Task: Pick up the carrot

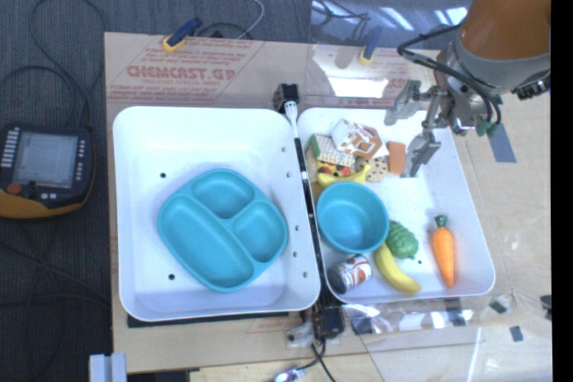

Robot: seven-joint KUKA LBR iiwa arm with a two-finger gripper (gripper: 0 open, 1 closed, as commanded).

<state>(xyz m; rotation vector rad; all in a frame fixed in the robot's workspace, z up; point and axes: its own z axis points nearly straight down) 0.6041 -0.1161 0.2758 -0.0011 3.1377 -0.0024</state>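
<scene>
- We see the carrot (443, 253) in the right bin (474, 219), just right of the banana (395, 268).
- Claw (414, 128) hangs well above carrot, fingers spread wide, nothing btw them.

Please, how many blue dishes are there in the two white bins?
2. A divided blue plate lies in the left bin. A round blue bowl stands in the right bin, among the toy foods. Small things could hide behind the bowl.
</scene>
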